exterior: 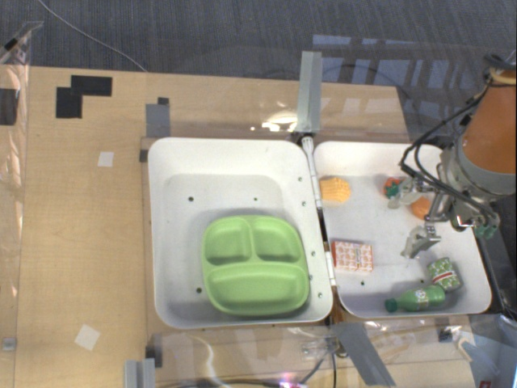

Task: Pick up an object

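Camera view
Gripper: over right bin, fingers slightly spread, pinching nothing.
Green can: just beside gripper, near bottle.
Green bottle: lying at front wall.
Patterned box: left of gripper.
Left bin: holds green divided tray.

**Colours across the two bins**

We see two white bins, the left bin and the right bin, on a pale wood-toned surface that carries black square marks. In the left bin lies a lime-green divided plate. The right bin holds a yellow-orange bumpy ball, a small white box patterned with red print, a green bottle with a white label, and a green-and-white can with a red band. We note an orange piece beside the grey claw, and the arm's orange band.
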You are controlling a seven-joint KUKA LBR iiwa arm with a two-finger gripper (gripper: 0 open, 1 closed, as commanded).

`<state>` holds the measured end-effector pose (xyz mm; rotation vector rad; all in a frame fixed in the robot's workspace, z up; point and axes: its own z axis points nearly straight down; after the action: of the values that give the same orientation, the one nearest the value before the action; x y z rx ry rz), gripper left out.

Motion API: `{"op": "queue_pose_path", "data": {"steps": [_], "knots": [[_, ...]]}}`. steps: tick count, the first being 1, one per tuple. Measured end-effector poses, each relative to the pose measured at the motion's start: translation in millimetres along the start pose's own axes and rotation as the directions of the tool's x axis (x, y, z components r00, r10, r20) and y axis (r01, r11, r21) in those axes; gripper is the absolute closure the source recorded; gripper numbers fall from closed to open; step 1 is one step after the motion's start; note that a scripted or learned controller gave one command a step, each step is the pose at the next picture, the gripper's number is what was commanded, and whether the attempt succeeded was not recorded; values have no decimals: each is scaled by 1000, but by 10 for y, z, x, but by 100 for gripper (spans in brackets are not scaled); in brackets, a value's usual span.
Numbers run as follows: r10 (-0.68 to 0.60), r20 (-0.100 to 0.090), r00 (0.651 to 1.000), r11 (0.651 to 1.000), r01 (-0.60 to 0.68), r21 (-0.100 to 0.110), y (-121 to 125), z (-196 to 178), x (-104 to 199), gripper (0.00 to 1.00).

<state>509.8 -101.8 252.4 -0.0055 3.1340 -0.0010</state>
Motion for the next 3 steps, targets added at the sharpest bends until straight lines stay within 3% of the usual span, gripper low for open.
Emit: {"op": "queue_pose_path", "data": {"steps": [1, 2, 3], "knots": [[333, -6, 943, 943, -333, 1, -13, 991, -661, 0], [-150, 13, 989, 989, 150, 0, -34, 1561, -680, 0], [-155, 28, 987, 988, 155, 6, -32, 1418, -724, 100]]}}
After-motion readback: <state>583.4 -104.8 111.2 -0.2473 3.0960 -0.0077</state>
